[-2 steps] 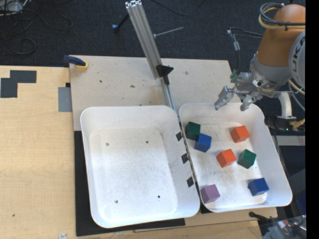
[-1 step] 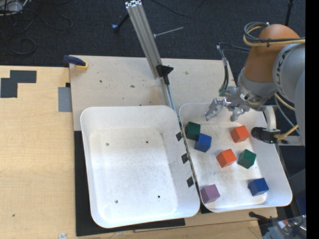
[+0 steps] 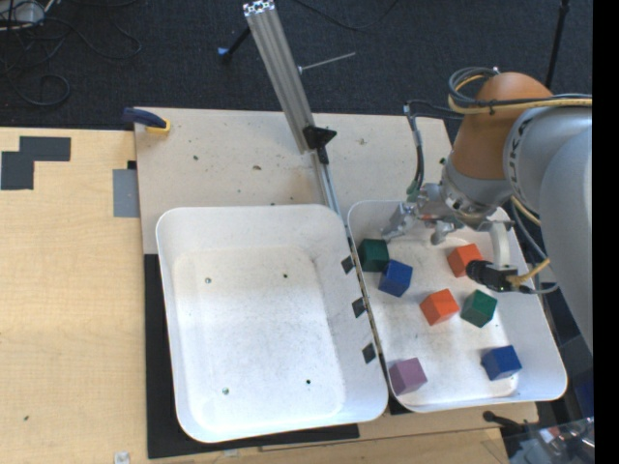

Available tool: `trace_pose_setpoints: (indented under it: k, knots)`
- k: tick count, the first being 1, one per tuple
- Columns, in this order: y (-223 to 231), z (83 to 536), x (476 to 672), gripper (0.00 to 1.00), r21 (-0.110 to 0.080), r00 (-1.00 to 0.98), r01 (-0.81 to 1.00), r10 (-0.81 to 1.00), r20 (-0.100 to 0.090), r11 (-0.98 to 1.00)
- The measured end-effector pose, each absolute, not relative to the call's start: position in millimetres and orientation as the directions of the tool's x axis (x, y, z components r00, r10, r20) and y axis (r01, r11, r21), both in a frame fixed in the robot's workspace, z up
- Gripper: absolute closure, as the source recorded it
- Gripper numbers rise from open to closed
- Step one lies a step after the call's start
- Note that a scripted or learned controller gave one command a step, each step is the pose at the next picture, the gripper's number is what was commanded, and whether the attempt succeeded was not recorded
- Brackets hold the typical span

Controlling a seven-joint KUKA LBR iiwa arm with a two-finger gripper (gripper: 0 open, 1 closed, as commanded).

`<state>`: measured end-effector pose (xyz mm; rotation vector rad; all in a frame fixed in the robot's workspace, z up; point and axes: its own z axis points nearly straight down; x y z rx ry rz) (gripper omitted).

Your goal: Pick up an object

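The right bin [image 3: 542,380] holds several small blocks: a dark green one [image 3: 373,254], a blue one [image 3: 395,278], an orange one [image 3: 439,306], a red-orange one [image 3: 463,259], a green one [image 3: 478,308], another blue one [image 3: 501,362] and a purple one [image 3: 407,375]. My gripper [image 3: 420,224] hangs over the far end of this bin, just behind the dark green and blue blocks. It is open, with its silver fingers [image 3: 395,226] spread and nothing between them.
The left bin [image 3: 174,259] lies beside the right one, with black clips along the shared rim. A slanted aluminium bar [image 3: 282,71] rises from behind the bins. A blue clamp [image 3: 145,118] sits at the board's far left corner.
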<state>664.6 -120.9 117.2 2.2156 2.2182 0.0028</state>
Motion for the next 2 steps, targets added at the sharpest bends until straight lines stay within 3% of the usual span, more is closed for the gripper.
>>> trace_pose_setpoints:
  k: [1,2]
  knots:
    - [-121.4,125.9,663.2,1.00,0.002,0.001,1.000,1.000,-0.003,-0.001]
    - [-119.4,171.4,657.4,1.00,0.002,0.003,1.000,1.000,0.000,-0.003]
